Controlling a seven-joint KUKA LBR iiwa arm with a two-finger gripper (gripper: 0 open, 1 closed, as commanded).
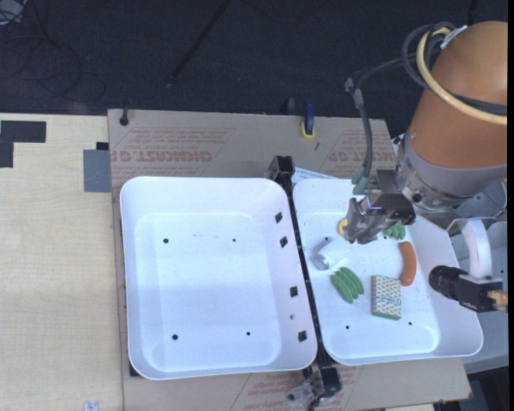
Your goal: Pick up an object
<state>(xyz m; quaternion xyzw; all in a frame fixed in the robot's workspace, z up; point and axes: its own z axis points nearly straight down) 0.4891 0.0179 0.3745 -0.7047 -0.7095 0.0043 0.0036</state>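
My gripper (pixel 356 229) hangs low over the back middle of the right bin (pixel 463 342). A small yellow piece (pixel 343 227) shows at its left edge, and a green object (pixel 397 229) peeks out at its right. In front of the gripper lie a green pea pod (pixel 347 283), a patterned small box (pixel 386 296) and an orange sausage-shaped object (pixel 407 263). A small grey object (pixel 319 258) lies near the bin's left wall. I cannot make out whether anything sits in the gripper.
The left bin (pixel 137 229) stands beside the right one, with black clips (pixel 282 169) along the shared edge. Both rest on a cardboard sheet (pixel 206 144) on the wooden bench. The arm's bulk (pixel 458 118) covers the right bin's back right corner.
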